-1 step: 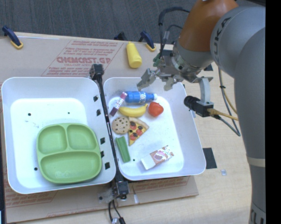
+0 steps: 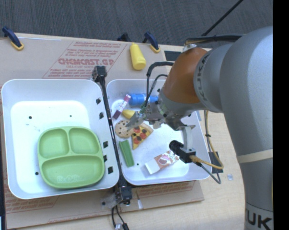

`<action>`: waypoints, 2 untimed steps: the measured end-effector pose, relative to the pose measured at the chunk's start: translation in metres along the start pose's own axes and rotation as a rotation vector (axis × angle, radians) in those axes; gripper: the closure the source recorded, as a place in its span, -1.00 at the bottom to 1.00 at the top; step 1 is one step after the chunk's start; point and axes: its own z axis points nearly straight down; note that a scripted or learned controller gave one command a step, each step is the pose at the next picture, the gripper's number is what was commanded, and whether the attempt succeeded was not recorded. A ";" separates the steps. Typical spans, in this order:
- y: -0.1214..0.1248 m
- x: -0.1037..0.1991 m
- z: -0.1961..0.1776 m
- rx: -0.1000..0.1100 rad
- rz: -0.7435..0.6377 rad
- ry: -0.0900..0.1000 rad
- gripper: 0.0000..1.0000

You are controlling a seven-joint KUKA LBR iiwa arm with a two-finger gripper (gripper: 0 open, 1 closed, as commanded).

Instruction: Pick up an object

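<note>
Gripper (image 2: 134, 122) sits low in the right bin (image 2: 197, 172), tips over the cookie (image 2: 121, 129) and pizza slice (image 2: 141, 133) near its left wall. I cannot tell its opening or hold. Probably descent; next comes closing on 1 item.

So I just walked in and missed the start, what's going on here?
A grey robot arm reaches into the right bin, its gripper down among small toy foods, just above a cookie and a pizza slice. No item is visibly lifted. The left bin holds a green divided plate.
</note>
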 end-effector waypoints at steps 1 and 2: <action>0.001 0.000 -0.011 -0.001 -0.004 -0.001 1.00; -0.087 -0.041 -0.062 -0.004 0.002 0.001 1.00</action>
